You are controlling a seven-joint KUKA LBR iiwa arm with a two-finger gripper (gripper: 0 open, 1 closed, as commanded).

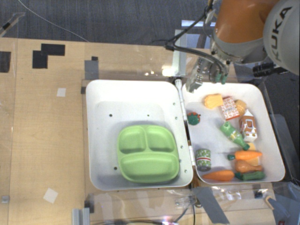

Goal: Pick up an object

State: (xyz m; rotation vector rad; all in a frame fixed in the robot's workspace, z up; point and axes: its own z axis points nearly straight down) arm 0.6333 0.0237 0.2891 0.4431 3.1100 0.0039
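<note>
The gripper (207,77) hangs above the far left corner of the right bin (269,125); whether it is open or closed cannot be determined, and no object is seen in it. The right bin contains the objects: a small red item (193,118), a can (203,159), a green bottle (233,135), a carton (248,127) and a carrot (218,175). The left bin (101,107) contains a green divided plate (147,153).

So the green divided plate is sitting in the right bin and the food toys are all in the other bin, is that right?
Not quite. In the camera view the green divided plate sits in the left bin. The food toys, such as the small can and the carrot, are in the right bin.
</note>
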